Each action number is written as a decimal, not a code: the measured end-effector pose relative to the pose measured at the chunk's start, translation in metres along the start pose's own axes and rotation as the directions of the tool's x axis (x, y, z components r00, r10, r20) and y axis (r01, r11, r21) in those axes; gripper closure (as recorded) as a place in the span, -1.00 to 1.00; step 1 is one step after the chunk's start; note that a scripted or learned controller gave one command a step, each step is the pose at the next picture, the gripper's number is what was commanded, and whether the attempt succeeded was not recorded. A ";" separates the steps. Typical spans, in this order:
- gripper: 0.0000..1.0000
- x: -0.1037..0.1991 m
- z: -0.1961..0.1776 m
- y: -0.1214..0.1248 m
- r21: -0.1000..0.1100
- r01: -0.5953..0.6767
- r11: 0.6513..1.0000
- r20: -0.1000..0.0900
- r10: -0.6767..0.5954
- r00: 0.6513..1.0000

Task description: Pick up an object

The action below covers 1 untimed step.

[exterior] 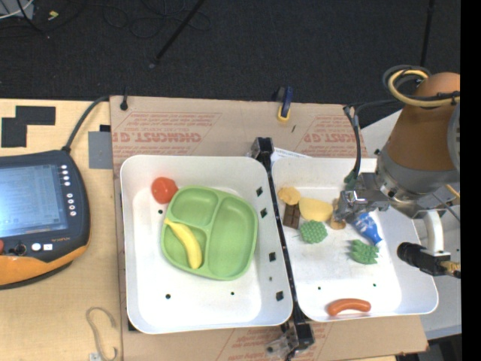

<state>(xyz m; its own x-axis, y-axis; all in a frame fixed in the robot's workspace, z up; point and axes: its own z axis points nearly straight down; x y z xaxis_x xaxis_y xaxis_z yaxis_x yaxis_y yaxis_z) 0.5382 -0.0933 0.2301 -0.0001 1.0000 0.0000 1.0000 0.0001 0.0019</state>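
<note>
- Blue packet (366, 227), the object nearest the tool, lies in the right bin (421, 295) just below and to the right of the gripper (350, 202), close enough that they may touch.
- Whether the gripper's jaws are apart or together I cannot tell; the wrist hides them from above, and nothing is visibly held.
- Progress, as I judge it: the arm is lowered into the bin at the pile, but no object is lifted, so the grasp and the raise are left.
- Just left of the gripper sit a yellow toy (314, 210), a brown block (291, 215) and a tan piece (288, 195); a green spiky ball (313, 232) lies below-left, a second green spiky toy (364, 253) below, past the packet.
- This crowding could spoil a clean grip.
- An orange sausage (349, 306) lies well below, alone.
- Far left, the other bin (139, 292) holds a green divided plate (225, 235) with a banana (185, 244) and a red tomato (163, 189), well apart from the tool.
</note>
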 end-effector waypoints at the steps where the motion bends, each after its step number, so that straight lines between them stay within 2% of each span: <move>1: 1.00 0.047 -0.009 0.025 0.002 0.004 1.000 -0.002 -0.004 1.000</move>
<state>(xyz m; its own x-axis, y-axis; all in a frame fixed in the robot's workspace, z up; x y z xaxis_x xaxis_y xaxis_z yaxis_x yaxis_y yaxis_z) 0.5636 -0.0462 0.2393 -0.0044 1.0000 0.0020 1.0000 0.0044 -0.0005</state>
